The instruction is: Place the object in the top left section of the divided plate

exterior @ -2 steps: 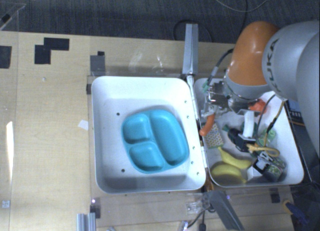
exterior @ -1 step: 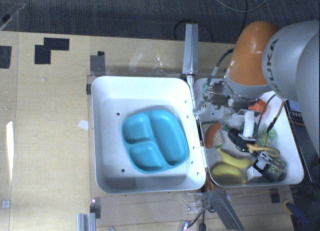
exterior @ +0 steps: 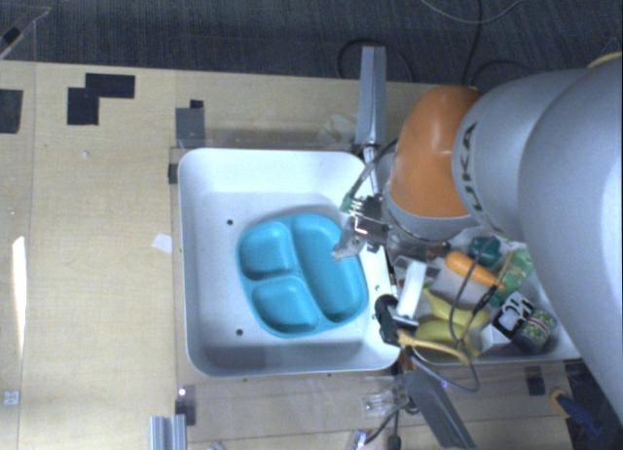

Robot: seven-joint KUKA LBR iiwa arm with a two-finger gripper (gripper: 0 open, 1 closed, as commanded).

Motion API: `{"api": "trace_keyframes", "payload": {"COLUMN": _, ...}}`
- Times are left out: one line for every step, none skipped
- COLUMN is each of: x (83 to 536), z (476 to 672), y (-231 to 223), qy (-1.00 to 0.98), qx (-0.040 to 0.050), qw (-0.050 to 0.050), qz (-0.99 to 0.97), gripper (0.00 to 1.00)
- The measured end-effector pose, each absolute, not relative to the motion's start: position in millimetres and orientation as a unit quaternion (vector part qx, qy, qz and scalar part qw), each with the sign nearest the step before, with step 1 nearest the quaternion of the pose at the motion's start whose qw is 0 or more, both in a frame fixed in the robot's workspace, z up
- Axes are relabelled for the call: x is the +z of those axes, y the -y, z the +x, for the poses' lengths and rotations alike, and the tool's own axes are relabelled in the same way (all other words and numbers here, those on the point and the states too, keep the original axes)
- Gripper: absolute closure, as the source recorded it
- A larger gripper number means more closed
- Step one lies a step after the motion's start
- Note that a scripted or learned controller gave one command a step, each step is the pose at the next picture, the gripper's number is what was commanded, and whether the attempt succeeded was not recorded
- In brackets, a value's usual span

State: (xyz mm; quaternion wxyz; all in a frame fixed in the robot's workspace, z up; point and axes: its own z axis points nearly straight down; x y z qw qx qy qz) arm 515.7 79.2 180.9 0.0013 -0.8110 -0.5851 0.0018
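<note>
A heap of toy food, a banana (exterior: 435,331) and carrot (exterior: 465,266) among it, waits in the right-hand bin (exterior: 545,356); which piece is meant is unclear. Beyond, the gripper (exterior: 352,236) hangs over the blue divided plate's (exterior: 297,273) edge in the left bin (exterior: 209,243), whether its jaws are apart or together too blurred to tell.

The grey arm (exterior: 545,175) reaches in from the right, orange band (exterior: 433,151) above the wrist, its gripper (exterior: 352,234) pointing down and left, seemingly low, its tips too small to read.
</note>
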Motion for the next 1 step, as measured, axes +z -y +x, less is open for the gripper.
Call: {"api": "trace_keyframes", "payload": {"x": 181.5, "z": 564.4, "y": -74.2, "qy": 0.646, "qx": 0.0006, "qw": 0.0, "qz": -0.763, "gripper": 0.0}}
